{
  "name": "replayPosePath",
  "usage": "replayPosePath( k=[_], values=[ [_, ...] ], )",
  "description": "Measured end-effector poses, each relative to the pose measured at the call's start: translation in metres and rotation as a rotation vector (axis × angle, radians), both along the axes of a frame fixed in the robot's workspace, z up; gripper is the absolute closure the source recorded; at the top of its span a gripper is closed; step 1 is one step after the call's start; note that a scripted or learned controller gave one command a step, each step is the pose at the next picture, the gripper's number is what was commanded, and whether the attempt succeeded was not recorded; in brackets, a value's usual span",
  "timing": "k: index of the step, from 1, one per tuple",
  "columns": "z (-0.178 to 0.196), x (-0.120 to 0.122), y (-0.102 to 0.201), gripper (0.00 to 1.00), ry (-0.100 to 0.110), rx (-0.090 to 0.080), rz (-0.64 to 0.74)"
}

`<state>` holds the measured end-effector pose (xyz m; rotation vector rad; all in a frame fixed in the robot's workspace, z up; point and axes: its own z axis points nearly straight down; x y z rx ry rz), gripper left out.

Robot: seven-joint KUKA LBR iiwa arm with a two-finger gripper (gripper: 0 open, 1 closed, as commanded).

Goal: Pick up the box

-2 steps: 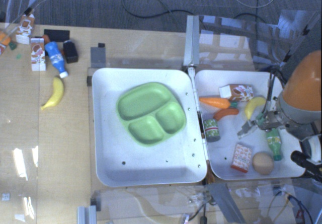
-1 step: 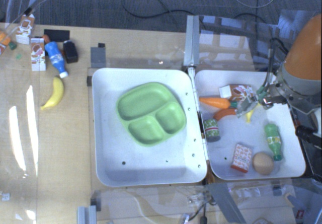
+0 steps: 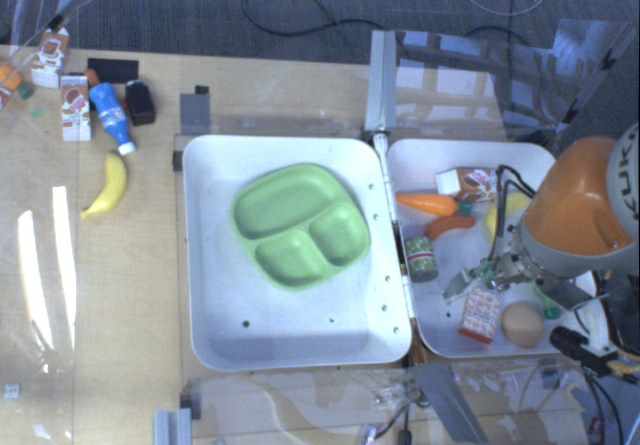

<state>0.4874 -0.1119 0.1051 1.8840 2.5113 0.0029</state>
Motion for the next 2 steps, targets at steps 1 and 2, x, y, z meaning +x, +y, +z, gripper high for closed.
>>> replayPosePath(
  k=[1, 2],
  values=[
    [-0.015, 0.005, -0.061, 0.00, -0.008, 0.009, -0.026],
    [-0.015, 0.005, -0.051, 0.00, -0.015, -0.007, 0.065]
  ],
)
